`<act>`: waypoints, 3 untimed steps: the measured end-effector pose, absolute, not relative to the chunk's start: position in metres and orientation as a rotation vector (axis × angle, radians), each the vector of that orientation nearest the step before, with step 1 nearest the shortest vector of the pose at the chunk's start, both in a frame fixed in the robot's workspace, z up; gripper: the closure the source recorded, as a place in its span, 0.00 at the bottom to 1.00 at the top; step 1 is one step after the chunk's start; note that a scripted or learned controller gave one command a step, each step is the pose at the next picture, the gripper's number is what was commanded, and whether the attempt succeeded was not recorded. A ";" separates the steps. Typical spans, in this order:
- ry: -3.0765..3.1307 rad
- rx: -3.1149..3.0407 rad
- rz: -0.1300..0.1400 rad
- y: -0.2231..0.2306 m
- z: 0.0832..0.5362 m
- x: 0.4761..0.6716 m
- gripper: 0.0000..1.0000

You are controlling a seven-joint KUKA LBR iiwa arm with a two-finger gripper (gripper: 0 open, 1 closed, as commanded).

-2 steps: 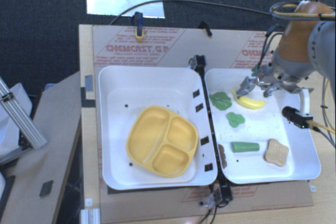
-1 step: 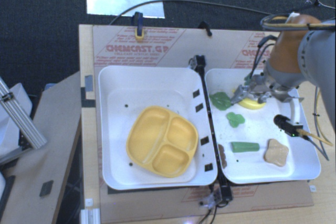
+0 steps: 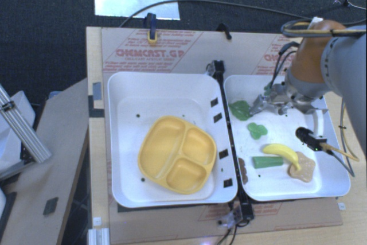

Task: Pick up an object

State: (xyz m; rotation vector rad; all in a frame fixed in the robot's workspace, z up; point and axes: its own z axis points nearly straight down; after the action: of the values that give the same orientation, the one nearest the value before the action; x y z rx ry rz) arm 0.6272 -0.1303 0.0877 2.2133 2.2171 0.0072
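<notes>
- Pincer low over the back left part of the right bin, pointing toward the divider between the bins.
- Could not tell whether the pincer was released or clenched; its tip was too small and cluttered to read. Nothing seen gripped in it.
- Grey arm came in from the right, with its orange band above the back of the right bin.
- Green leaf-shaped piece lay flat on the bin floor just left of the pincer tip. It seemed to be clear of the pincer, but contact could not be ruled out.
- Smaller green lobed piece lay nearer the camera than the pincer, apart from the leaf-shaped one.
- Banana lay toward the front of the right bin, its right end against a tan lump.
- Green bar lay flat just in front of the banana, near the divider.
- Left bin held a yellow divided plate, sitting slantwise toward the bin's front.
- Both bins stood on a pale board with red print, which lay on the table.
</notes>
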 end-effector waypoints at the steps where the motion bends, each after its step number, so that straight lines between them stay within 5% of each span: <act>1: 2.218 2.216 0.007 -0.130 0.097 0.627 1.00; 3: 2.222 2.212 0.007 -0.137 0.209 0.638 1.00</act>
State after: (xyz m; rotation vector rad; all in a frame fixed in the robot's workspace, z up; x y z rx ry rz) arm 0.6376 -0.1374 0.2085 2.2117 2.2219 0.0068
